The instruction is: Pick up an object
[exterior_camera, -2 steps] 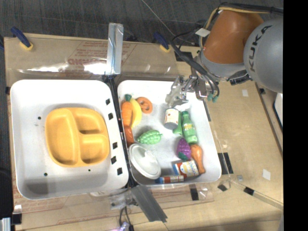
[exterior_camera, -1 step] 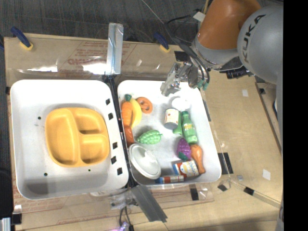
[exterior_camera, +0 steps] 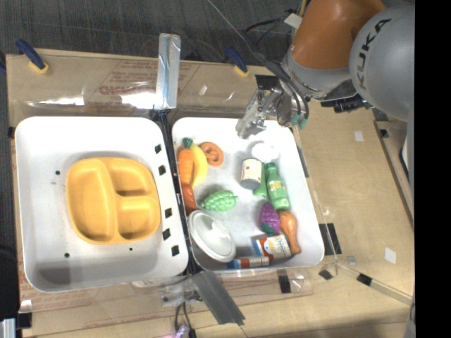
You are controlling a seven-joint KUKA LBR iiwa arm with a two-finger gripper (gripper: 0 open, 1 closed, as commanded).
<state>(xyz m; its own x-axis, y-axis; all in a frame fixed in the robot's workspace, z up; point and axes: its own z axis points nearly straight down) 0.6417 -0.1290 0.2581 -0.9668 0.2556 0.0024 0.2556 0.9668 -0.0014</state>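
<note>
Gripper [exterior_camera: 252, 124] hangs over the far edge of the right bin [exterior_camera: 304, 189], fingers a bit apart with nothing between them, above the toy food; green bottle [exterior_camera: 275, 186] sits nearby.

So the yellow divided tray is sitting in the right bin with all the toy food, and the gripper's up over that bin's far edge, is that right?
Not quite. The camera view shows the yellow divided tray in the left bin, apart from the toy food, which fills the right bin. The gripper does hang over the right bin's far edge.
</note>
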